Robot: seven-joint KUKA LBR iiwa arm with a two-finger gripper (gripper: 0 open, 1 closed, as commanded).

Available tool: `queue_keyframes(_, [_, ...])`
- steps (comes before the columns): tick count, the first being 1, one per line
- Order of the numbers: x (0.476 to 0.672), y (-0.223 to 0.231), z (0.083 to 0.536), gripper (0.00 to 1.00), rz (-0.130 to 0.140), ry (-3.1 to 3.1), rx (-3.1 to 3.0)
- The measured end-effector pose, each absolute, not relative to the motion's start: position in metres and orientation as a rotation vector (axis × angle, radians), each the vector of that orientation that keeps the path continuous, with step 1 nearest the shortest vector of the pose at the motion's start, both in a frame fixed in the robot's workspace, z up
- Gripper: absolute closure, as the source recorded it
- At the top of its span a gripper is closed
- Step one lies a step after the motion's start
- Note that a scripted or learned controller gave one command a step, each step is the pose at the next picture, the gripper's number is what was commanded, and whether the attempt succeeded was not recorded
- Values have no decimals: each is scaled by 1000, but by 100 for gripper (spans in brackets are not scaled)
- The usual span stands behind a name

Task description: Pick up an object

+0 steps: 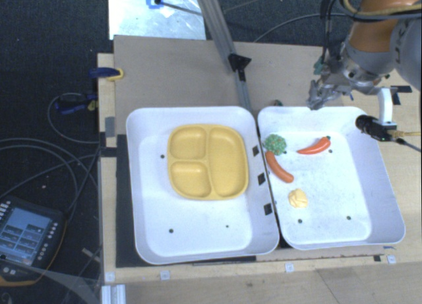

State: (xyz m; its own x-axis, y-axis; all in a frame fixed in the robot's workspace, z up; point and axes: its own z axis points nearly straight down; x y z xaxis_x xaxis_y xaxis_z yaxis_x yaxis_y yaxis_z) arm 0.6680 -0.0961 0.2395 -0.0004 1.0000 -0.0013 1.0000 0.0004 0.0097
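Hovering over the far rim of the right bin point(389, 220), the gripper point(316, 101) sits above bare white plastic near that bin's back left corner, and from where I stand I cannot tell whether the pincer is released or clenched. The nearest pickable things lie below it in the same bin: a red chili pepper point(314, 146) lying almost crosswise, and to its left a small green broccoli floret point(275, 143) close to the bin's left wall. Just beneath the broccoli, and touching or nearly touching it, an orange-red sausage-shaped piece point(279, 167) runs diagonally toward the bin's middle. Further toward the near side rests a pale yellow lump point(298, 198), apart from the rest. None of these crowd each other much except the broccoli and the sausage-shaped piece. The left bin point(142, 230) holds a yellow divided plate point(208, 162) with three compartments, lying flat near its centre. Black clips point(258, 179) sit along the seam where the two bins meet. A grey metal pole point(217, 22) slants down across the bench point(165, 72) to the back edge between the bins. Off the bench at lower left sits a control pendant point(26, 230) among loose cables.
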Motion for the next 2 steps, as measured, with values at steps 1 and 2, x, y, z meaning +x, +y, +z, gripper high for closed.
queue_keyframes(1, [669, -96, 243, 100, 4, 2223, 2216])
queue_keyframes(2, [645, -51, 250, 100, 3, 2233, 2212])
